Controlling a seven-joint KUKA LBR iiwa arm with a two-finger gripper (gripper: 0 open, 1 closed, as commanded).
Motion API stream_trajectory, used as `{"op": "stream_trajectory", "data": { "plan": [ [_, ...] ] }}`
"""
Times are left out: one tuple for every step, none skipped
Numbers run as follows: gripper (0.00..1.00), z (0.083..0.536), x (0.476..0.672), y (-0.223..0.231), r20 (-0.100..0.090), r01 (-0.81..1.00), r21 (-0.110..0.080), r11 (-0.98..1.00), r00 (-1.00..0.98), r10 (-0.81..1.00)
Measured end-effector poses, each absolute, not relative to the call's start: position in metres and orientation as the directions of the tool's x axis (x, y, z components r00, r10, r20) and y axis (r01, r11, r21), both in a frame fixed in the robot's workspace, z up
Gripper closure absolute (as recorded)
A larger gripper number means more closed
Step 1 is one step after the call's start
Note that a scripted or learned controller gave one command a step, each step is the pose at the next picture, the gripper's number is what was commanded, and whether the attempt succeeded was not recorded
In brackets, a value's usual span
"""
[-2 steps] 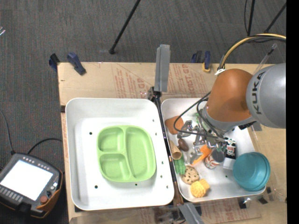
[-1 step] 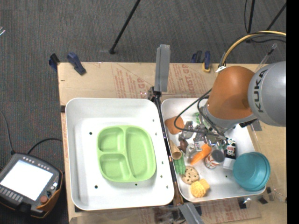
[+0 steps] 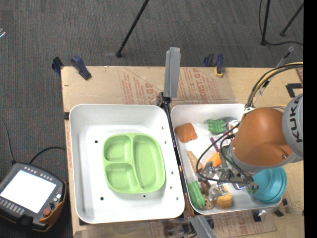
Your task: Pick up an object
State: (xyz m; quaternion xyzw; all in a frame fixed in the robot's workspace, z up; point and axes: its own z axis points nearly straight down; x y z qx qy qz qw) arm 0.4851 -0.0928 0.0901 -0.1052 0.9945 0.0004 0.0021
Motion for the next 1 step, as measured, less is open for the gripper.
{"op": "stream_trajectory", "data": {
  "plan": [
    [0.0, 0.0927, 0.4894, -0.0928, -0.019, -0.21, -0.004, 0.978, -0.978, -0.21]
  ]
}}
